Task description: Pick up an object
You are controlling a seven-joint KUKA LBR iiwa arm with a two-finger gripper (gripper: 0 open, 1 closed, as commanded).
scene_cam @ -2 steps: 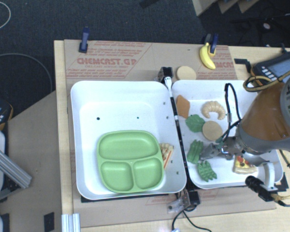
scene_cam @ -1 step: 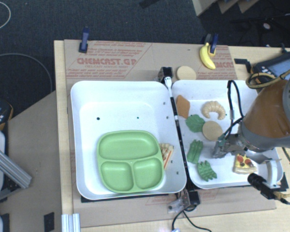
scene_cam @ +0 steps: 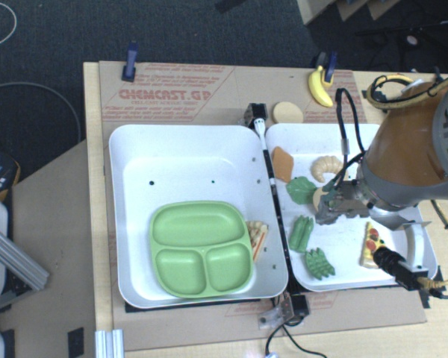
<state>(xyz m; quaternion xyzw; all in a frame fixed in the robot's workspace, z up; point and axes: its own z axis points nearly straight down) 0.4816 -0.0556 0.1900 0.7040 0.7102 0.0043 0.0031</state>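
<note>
While the gripper (scene_cam: 330,206) hangs low over the right bin (scene_cam: 306,134), finger state cannot be told. Toy food crowds it: green leaf (scene_cam: 300,189) just beside it toward the left bin, green pod (scene_cam: 300,233) near, croissant (scene_cam: 327,166) beyond. Pizza slice (scene_cam: 371,245) sits apart toward the bin's right edge, with open floor between.

Bench (scene_cam: 172,88), two white bins (scene_cam: 127,200), banana (scene_cam: 320,88)

Divided tray (scene_cam: 201,246) in left bin (scene_cam: 134,155) — toy food (scene_cam: 300,232) (several pieces) in right bin (scene_cam: 299,134).
</note>
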